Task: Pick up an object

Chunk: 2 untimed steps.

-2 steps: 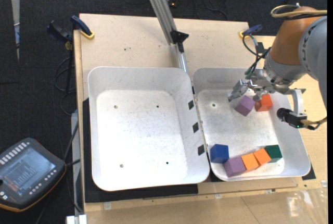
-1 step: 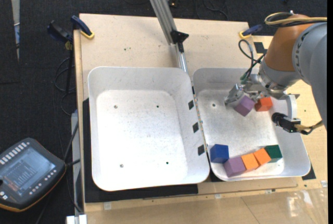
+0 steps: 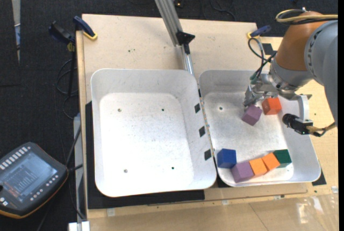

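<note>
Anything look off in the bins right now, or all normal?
Nothing stands out. All the blocks lie inside the right bin: blue, purple, orange and green along the near edge, a purple block and an orange block by the hand.

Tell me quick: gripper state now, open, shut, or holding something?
Gripper: cannot be told; it is low in the right bin, beside the purple block and orange block.
</note>
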Each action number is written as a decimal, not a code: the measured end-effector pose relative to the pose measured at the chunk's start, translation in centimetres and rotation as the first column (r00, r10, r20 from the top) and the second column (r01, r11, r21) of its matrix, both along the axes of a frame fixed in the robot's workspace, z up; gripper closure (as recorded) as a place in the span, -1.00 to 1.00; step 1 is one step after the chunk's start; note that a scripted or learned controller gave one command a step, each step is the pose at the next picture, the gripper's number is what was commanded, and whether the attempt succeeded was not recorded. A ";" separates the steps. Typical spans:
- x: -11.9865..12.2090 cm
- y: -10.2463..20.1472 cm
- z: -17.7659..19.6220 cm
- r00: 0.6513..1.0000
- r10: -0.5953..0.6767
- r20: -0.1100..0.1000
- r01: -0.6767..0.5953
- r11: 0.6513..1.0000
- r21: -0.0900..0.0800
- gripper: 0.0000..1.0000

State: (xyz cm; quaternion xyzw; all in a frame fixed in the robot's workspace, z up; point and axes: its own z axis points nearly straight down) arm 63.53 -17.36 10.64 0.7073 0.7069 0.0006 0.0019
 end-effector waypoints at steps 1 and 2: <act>0.2 0.3 6.4 1.000 0.003 0.005 -0.003 1.000 -0.001 1.00; -0.3 0.4 11.0 1.000 0.003 0.003 -0.003 1.000 0.000 1.00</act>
